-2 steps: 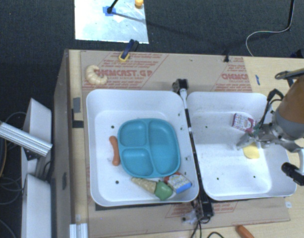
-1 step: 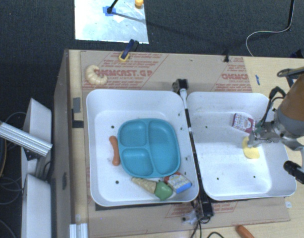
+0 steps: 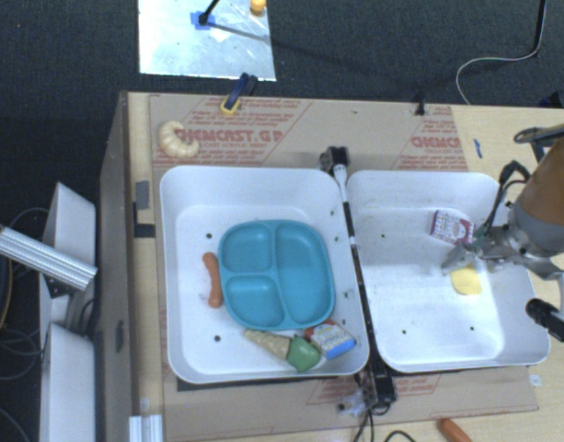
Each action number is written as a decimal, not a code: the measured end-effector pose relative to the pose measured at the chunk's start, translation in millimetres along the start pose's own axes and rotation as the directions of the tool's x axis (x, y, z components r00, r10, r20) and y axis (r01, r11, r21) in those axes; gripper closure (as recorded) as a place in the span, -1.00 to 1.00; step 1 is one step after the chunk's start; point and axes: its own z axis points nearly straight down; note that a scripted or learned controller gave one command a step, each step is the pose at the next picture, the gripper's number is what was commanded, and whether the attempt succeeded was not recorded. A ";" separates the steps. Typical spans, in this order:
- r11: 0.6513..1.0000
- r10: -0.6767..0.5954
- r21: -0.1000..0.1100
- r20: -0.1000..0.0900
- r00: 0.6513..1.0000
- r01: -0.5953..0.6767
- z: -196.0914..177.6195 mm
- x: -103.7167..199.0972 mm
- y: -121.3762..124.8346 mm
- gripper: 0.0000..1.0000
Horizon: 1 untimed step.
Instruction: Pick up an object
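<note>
In the right bin (image 3: 420,343) lie a small yellow lump (image 3: 466,282) and a white and pink packet (image 3: 450,226). My gripper (image 3: 467,252) hangs low over that bin's right part, between the two: just above the yellow lump and just below the packet. It is close to both, and I cannot tell whether it touches either. The grey arm with its orange band (image 3: 550,205) comes in from the right edge.
The left bin (image 3: 185,247) holds a blue divided plate (image 3: 275,274), an orange sausage-like piece (image 3: 212,279), a green item (image 3: 303,354) and a blue and white packet (image 3: 335,340). A cream toy (image 3: 178,138) lies on the cardboard behind the bins.
</note>
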 end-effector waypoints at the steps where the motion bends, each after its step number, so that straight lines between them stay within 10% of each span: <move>1: 1.000 0.000 0.005 -0.001 1.000 0.000 -4.5 0.4 5.0 -1.00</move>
